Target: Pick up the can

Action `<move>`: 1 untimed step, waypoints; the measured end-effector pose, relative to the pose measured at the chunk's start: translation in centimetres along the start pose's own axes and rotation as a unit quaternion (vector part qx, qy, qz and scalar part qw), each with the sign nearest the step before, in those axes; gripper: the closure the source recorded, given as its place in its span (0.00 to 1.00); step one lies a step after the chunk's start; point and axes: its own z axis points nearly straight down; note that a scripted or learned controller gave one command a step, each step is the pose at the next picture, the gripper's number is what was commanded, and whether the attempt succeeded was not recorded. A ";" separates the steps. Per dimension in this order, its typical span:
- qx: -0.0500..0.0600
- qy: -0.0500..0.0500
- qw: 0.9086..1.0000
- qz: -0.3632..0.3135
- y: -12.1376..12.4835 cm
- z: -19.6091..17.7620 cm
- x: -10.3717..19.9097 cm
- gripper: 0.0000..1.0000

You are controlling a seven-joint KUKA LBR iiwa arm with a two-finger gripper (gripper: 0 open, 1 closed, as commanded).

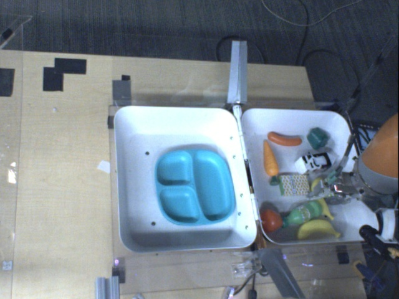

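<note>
While the yellow plastic banana (318, 230) lies nearest at the right white bin's (283, 122) six o'clock, the gripper (329, 185) hovers at three o'clock, grip state unclear; the small teal can (317, 137) sits farther, at one o'clock.

No text, brand or number is legible anywhere on the bench or in the bins. A small white item (318, 161) in the right bin (349, 129) bears black markings, and a patterned packet (293, 184) beside it carries fine print, but both are too blurred to read
</note>
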 end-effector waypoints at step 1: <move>-0.003 0.000 1.000 -0.001 0.2 -1.1 0.1 1.00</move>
